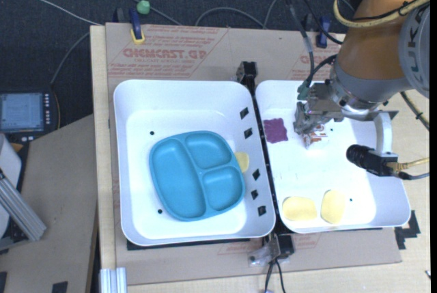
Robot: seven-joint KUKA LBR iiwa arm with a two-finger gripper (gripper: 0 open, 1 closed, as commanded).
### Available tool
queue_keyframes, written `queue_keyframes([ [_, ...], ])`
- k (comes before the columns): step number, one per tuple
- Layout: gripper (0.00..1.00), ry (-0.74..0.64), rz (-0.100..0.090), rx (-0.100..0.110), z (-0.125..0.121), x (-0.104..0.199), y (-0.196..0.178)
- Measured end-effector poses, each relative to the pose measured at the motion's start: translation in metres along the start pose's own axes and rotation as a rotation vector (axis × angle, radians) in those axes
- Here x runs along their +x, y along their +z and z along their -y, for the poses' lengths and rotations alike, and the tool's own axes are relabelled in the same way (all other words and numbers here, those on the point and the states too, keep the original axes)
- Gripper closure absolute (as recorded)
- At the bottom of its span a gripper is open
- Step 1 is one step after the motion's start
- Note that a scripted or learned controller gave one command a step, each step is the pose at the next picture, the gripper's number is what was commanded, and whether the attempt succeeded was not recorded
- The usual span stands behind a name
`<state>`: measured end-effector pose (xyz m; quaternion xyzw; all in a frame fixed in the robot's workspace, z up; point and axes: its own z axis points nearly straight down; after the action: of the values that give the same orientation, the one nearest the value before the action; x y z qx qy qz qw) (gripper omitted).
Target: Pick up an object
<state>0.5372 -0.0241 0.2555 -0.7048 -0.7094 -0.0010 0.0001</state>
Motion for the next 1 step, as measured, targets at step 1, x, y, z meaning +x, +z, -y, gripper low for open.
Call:
queue_keyframes([
  [1,1.00,0.001,0.000,0.000,-0.0100,0.0454,0.0036],
])
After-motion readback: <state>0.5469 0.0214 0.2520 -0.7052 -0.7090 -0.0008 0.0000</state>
